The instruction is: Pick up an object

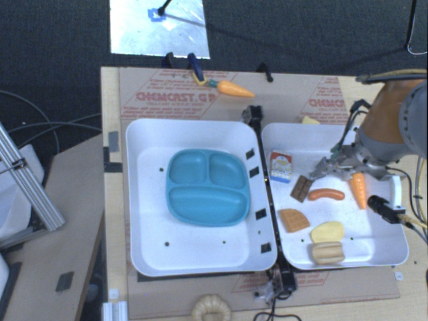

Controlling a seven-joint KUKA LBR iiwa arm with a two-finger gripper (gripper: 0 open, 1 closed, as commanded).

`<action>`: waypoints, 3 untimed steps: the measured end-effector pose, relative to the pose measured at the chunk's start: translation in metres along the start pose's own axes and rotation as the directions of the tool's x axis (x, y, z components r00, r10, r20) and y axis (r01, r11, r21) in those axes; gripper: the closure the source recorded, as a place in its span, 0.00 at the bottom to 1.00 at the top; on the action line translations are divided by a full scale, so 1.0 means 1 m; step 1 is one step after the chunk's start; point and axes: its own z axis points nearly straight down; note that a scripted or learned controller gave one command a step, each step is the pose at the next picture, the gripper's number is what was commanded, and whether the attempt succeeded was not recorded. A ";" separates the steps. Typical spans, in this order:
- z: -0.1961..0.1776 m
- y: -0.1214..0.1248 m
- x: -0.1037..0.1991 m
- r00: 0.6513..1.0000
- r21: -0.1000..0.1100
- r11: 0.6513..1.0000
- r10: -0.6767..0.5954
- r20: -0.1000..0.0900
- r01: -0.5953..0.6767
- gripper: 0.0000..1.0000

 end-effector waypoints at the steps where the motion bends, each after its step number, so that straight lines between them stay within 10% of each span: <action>1: -0.013 0.001 0.000 1.000 -0.004 1.000 0.000 0.000 0.000 1.00; 3: -0.134 0.006 0.014 1.000 -0.007 1.000 -0.005 0.001 0.005 1.00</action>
